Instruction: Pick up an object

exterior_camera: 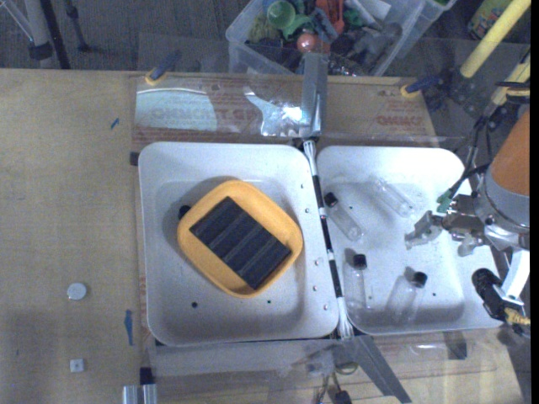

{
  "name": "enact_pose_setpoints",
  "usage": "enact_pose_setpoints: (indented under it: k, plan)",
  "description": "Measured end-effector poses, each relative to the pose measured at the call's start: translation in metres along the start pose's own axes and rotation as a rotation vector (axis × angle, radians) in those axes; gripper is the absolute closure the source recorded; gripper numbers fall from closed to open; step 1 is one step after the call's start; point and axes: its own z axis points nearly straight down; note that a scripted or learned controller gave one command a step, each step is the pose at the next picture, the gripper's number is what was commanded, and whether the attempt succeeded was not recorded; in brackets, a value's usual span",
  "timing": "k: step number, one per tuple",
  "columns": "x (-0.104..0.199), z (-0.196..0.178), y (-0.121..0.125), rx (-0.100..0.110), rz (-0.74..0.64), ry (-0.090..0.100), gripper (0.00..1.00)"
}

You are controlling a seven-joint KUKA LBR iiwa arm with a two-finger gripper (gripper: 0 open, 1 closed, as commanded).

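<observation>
Several small clear vials with black caps lay scattered on the floor of the right bin [446,171]. One vial [341,217] lay near the bin's left wall, its cap toward the far side. A second vial [362,278] lay closer to the near-left corner, and a third vial [407,293] lay tilted near the middle of the near side. A fourth, paler vial [394,197] lay farther back, hard to make out against the white floor. None of them touched another.

The gripper [421,230] hung over the right part of that bin, reaching in from the right with its metal tip pointing left, above the floor between the vials. How far apart its fingers stood could not be told, and nothing could be seen held in it. Behind it rose the grey arm with its orange band [514,162] at the frame's right edge.

The left bin [160,251] held a large yellow tray-like object with a dark ribbed inset [240,238], lying askew near the middle. Both bins sat on the wooden counter [59,183], where a small grey disc [77,291] lay well to the left. Beyond the bins stood a clear tub of mixed toys [328,15].
</observation>
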Motion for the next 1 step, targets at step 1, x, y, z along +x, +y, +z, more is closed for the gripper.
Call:
enact_pose_setpoints:
  k: [1]
  plan:
    - [0.0104, 0.0313, 0.0281, 0.001, -0.088, 0.0, 0.0]
